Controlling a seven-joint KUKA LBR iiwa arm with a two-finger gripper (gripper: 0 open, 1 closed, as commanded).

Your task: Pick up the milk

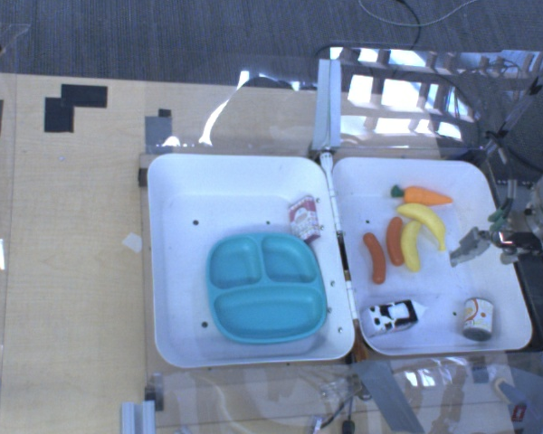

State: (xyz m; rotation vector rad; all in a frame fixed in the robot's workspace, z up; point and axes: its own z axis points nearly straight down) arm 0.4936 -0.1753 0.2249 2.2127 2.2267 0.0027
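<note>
Grey arm low over right bin's point(502, 197) edge, seemingly above milk point(394, 316).

Not much of the robot to see, just a grey metal pincer point(475, 243) with slim fingers, green bit near the wrist, hint of orange behind it.

Black-and-white cow-patch milk point(393, 316), turquoise tray point(268, 287), orange carrot point(424, 195), yellow bananas point(420, 231), white bins point(176, 242)
</note>
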